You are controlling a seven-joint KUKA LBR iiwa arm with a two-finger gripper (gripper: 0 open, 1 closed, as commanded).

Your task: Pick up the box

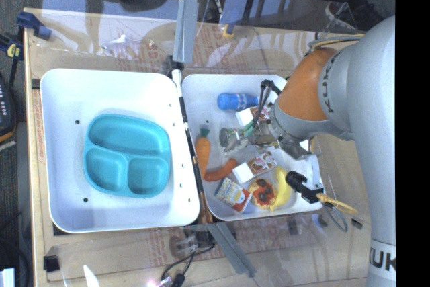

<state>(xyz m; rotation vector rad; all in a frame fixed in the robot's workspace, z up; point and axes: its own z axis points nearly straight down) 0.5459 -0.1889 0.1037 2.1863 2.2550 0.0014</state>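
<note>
One small box (242,173), white with a printed top, is lying in the right bin (201,87); the tool's (254,134) state is unclear.

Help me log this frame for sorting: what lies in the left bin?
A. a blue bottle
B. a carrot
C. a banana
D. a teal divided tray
D. The teal divided tray sits alone in the left bin, while the blue bottle, carrot and banana lie in the right bin.

turquoise tray (127,156), orange carrot (202,151), blue bottle (235,101), white bins (57,94)
</note>
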